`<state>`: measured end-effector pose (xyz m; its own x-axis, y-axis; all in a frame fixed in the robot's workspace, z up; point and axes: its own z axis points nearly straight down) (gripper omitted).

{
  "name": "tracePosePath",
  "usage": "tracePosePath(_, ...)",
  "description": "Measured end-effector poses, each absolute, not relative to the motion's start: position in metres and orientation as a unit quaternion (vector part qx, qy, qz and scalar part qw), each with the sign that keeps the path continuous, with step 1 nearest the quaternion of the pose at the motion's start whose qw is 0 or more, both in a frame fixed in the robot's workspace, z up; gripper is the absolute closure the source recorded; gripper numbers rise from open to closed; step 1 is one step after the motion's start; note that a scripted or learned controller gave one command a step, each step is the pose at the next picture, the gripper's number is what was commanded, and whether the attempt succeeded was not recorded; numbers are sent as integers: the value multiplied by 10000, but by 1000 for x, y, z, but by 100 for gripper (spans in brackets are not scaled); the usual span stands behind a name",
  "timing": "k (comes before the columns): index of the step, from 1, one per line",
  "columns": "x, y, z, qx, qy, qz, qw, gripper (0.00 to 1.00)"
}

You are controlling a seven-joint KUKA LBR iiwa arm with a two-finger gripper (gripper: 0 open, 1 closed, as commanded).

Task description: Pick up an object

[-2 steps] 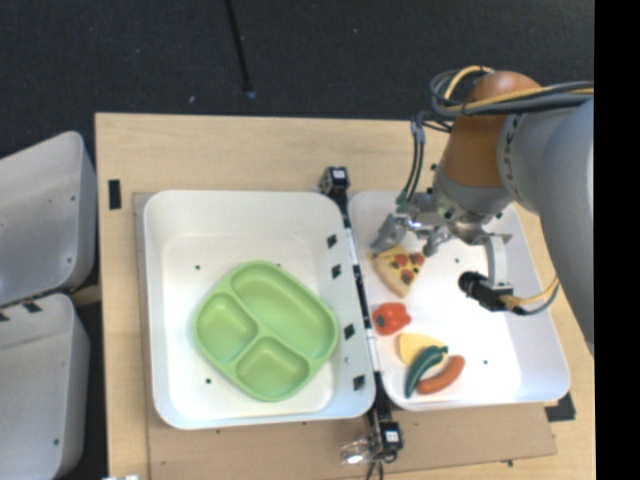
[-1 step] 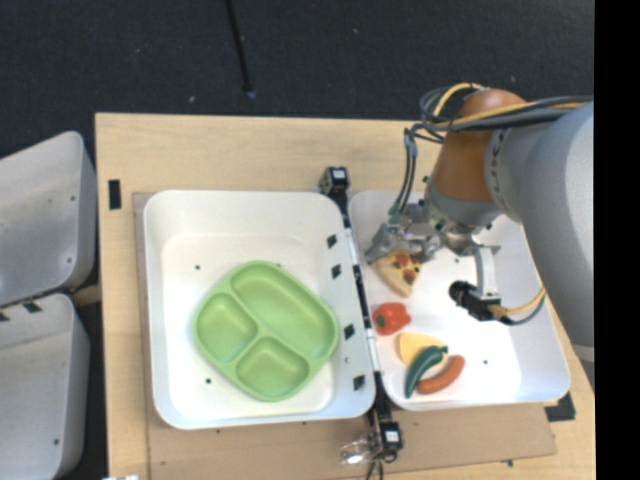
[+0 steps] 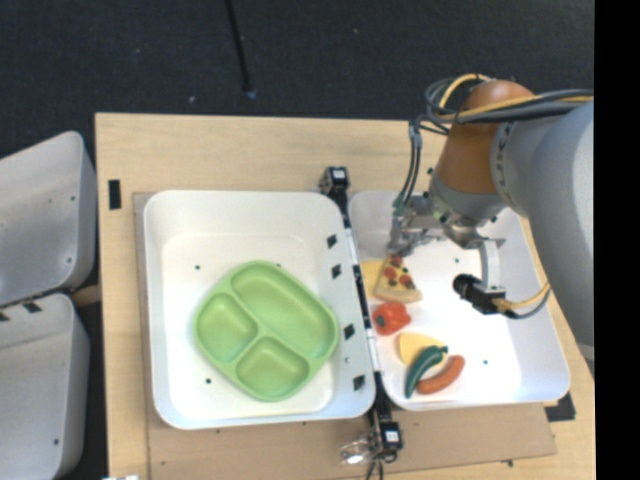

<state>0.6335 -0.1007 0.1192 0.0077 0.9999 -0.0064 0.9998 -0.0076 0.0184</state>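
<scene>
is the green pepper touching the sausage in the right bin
Touching. The camera view shows the green pepper lying across the left end of the sausage, overlapping it with no white bin floor between them.

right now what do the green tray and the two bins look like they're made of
Green tray: seems moulded plastic, matte to slightly glossy; uniform colour, rounded compartments. Left bin and right bin: likely thin white plastic, smooth with a slight sheen and rounded corners. Hard to tell for certain.

pincer (image 3: 400,243) above pizza slice (image 3: 398,281) | green tray (image 3: 264,329) in left bin (image 3: 160,268)
</scene>
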Motion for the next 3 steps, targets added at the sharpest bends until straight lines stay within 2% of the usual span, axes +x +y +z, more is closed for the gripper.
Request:
tracePosePath(1,625,-100,171,7101,7041,17,20,100)
tracePosePath(2,619,-95,223,7068,7074,20,25,100)
tracePosePath(3,620,-96,220,7070,7072,7,11,100)
